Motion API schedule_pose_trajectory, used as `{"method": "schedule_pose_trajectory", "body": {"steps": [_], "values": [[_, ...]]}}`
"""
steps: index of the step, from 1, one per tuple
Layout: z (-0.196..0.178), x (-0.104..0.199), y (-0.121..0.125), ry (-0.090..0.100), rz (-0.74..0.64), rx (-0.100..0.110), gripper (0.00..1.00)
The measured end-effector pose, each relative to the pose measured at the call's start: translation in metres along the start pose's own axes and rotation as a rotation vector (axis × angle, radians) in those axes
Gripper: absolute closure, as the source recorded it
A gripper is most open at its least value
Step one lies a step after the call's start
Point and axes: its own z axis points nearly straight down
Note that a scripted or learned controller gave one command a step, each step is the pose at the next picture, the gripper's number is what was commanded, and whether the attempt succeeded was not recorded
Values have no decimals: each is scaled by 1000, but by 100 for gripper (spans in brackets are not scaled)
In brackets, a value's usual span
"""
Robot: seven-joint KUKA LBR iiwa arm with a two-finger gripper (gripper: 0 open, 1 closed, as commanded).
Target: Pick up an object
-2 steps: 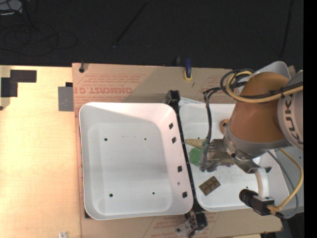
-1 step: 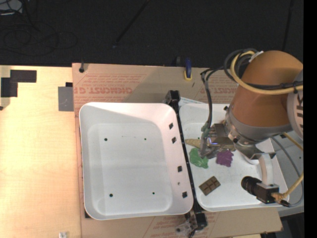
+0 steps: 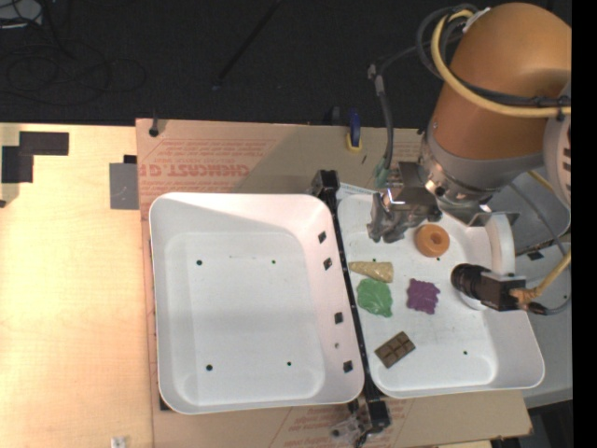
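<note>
The gripper (image 3: 399,215) hangs over the upper left part of the right bin (image 3: 508,370), in the centre-right of the frame. Whether it is clenched or released I cannot tell from this angle, and nothing shows in its grasp.

The candidates all lie in that right bin. Nearest is the orange ring (image 3: 432,241), just to the lower right of the gripper. My read is that this is the likeliest pick.

To do it well, the gripper should centre over the ring before descending and close across the rim, not over the hole. A flat ring sits low, so it needs to go right down to the bin floor. The ring has bare floor around it, which helps.

The pale yellow cone (image 3: 371,271) is the other close option, below the gripper near the bin's left wall. That wall could crowd a grasp there.

Now the count:
- One orange ring.
- One pale yellow cone.
- One green lump (image 3: 375,297), just beneath the cone; whether they touch I can't tell.
- One purple cluster (image 3: 423,296), to its right and apart from it.
- One brown chocolate bar (image 3: 395,348), lower down on its own.

That's five objects, one of each.

There are two bins: the right one and the left bin (image 3: 242,385) beside it. Both sit on a cardboard sheet (image 3: 210,161) on the desk (image 3: 65,297).
</note>
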Motion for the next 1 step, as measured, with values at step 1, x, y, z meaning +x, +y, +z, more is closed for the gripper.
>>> {"method": "schedule_pose_trajectory", "body": {"steps": [1], "values": [[-101,26,22,1,0,-3,100]]}}
